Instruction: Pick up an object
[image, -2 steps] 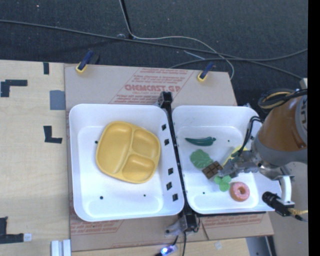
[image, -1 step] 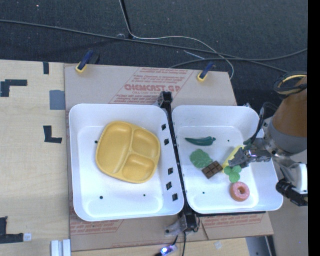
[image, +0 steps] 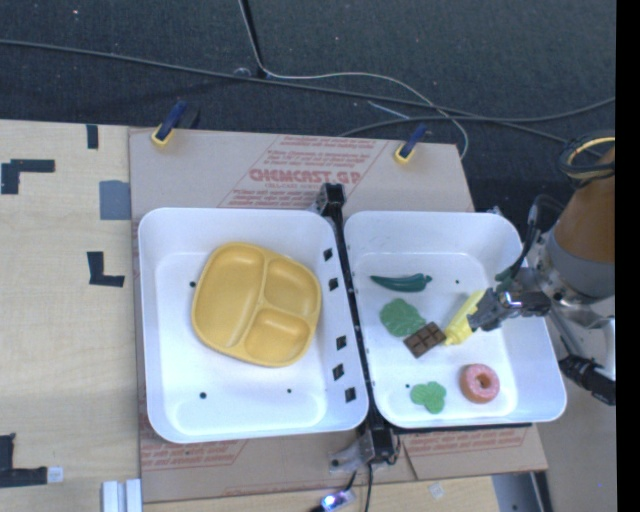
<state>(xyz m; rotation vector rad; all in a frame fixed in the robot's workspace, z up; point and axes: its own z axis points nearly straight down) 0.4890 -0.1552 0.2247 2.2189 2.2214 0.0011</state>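
Observation:
The right bin holds several toy foods. A dark green chili pepper lies near its back. Below that sit a green leafy piece and a brown chocolate bar. A yellow banana-like piece lies slanted beside the chocolate. A pink donut and a small green broccoli rest near the front. My gripper hangs low over the bin's right side, right at the upper end of the yellow piece. Whether it touches or holds that piece is unclear.
The left bin bears a yellow divided plate. A black clip strip runs between the two bins. The grey arm with its orange band comes in over the right rim. Cables cross the dark floor behind the bench.

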